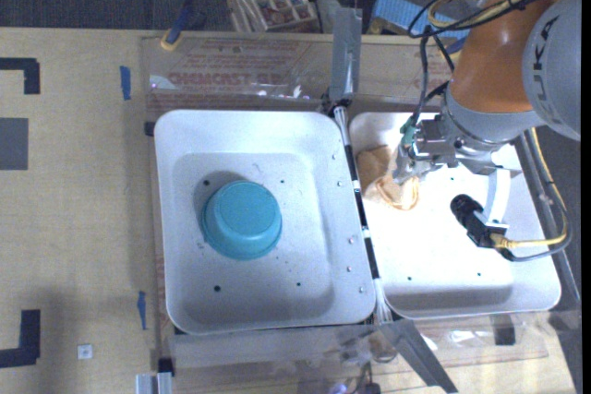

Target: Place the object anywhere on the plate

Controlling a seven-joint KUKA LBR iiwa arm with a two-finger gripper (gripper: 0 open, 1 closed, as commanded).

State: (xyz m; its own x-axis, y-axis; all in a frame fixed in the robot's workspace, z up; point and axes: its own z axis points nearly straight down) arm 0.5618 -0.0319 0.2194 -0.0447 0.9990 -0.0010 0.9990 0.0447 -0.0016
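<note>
My gripper [406, 169] hangs low in the right bin [480, 291]; how wide it stands, I cannot tell. Just beneath lies the tan, crumpled object [380, 178]. The round blue plate [242, 219] sits in the left bin [185, 143].

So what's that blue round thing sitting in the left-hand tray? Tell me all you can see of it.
The blue plate looks like smooth plastic, teal-blue and round, with a paler flat centre and a darker sloping edge, so it may be lying upside down, though that's hard to tell. It sits flat on the floor of the left white bin, a little left of centre, away from the walls. Nothing lies on it and nothing touches it apart from the bin floor.
</note>
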